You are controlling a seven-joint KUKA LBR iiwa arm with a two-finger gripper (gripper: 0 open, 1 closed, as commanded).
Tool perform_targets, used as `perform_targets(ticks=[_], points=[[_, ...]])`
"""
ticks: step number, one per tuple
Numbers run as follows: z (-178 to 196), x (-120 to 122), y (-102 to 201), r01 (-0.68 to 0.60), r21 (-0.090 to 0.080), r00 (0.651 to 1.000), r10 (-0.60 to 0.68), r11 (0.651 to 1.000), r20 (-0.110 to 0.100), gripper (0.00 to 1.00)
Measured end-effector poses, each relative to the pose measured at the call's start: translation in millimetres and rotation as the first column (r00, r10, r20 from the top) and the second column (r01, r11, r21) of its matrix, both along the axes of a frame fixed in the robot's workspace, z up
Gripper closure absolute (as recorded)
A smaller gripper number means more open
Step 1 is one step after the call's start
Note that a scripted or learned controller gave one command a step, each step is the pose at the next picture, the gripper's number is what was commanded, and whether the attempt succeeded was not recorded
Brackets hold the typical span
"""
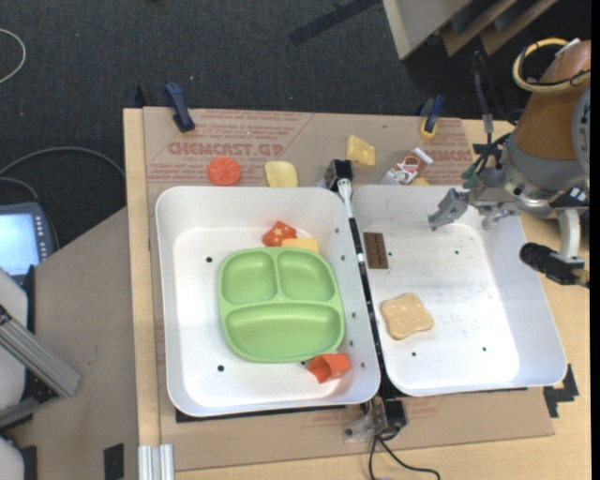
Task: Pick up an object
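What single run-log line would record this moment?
arm: over right bin far edge | gripper: holding nothing visible | toast: right bin | green plate: left bin

Arm (553, 112): orange band, grey wrist below, silver flange, dark cables alongside; gripper (450, 210) grey metal, by right bin (525, 366).

My bench is a brown cardboard-covered board (309, 131) with red printed letters, and two blue clamps (178, 106) hold its far edge. Around the board I see dark grey carpet floor (141, 47), with a thin white cable (11, 52) far to the left of it. Beyond the board's far right corner stands pale wooden furniture (450, 23).
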State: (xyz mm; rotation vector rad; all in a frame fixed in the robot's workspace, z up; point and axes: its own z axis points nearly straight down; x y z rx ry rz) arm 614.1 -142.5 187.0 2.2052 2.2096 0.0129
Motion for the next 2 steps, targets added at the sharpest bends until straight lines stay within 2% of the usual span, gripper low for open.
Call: perform_targets(ticks=[1, 2], points=[[-104.6, -85.2, 40.3, 0.004, 0.011, 1.0, -0.003, 1.0, -0.023, 0.0], [-39.1, 45.8, 35.7, -0.003, 0.005, 1.0, 0.003, 1.0, -0.003, 0.0]])
